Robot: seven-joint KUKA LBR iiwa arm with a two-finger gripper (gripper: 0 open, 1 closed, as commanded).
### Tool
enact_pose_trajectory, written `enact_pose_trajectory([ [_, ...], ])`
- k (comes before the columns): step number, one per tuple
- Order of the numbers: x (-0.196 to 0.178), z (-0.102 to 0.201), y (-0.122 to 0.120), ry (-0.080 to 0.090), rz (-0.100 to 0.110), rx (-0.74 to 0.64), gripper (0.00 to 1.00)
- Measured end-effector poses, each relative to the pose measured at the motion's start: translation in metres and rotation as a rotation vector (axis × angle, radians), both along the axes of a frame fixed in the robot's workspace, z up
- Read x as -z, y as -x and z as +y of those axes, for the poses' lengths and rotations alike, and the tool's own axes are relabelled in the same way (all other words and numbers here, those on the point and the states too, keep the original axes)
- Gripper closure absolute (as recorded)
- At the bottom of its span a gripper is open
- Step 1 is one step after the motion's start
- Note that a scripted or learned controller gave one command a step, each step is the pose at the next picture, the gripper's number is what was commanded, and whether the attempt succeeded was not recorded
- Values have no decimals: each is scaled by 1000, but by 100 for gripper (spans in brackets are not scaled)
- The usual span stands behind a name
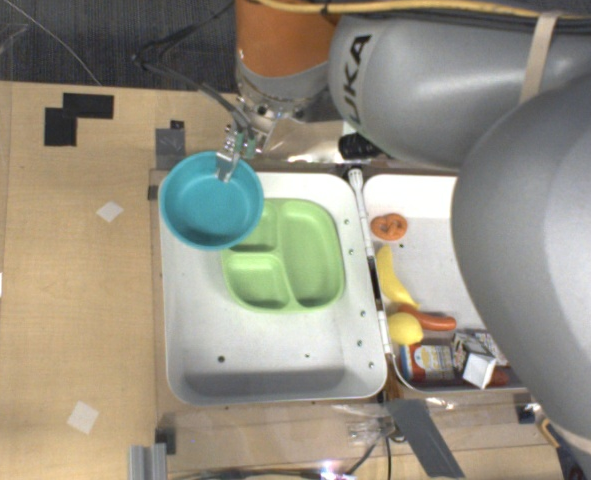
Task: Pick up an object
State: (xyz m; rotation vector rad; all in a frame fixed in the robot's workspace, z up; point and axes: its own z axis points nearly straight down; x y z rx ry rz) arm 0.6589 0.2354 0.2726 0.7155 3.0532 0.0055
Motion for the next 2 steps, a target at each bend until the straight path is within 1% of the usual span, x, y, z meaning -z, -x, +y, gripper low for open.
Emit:
enact_pose_trajectory([
  [1, 62, 0, 63, 3, 9, 187, 100],
  [2, 5, -60, 40, 2, 0, -58, 100],
])
